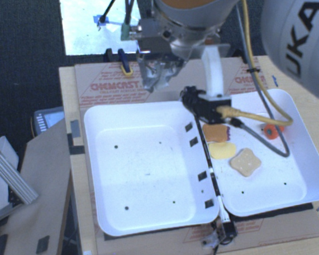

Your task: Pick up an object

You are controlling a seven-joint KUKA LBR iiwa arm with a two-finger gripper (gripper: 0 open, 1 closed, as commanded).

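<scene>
The right bin [305, 183] holds a few small objects. An orange-brown square piece [216, 132] lies near the divider, with a flat yellow piece [222, 150] just in front of it. A tan toast-shaped piece [245, 162] sits nearer the front, and a small red-orange object [269, 132] lies further right, partly behind cables. My gripper [157, 76] hangs over the far rim of the left bin [105, 174], well apart from all these objects, with nothing visibly in it.
Yellow and grey cables [260, 121] and a black connector [202, 106] drape over the back of the right bin. The large grey arm body [299, 32] covers the upper right. A cardboard sheet [105, 87] lies under both bins.
</scene>
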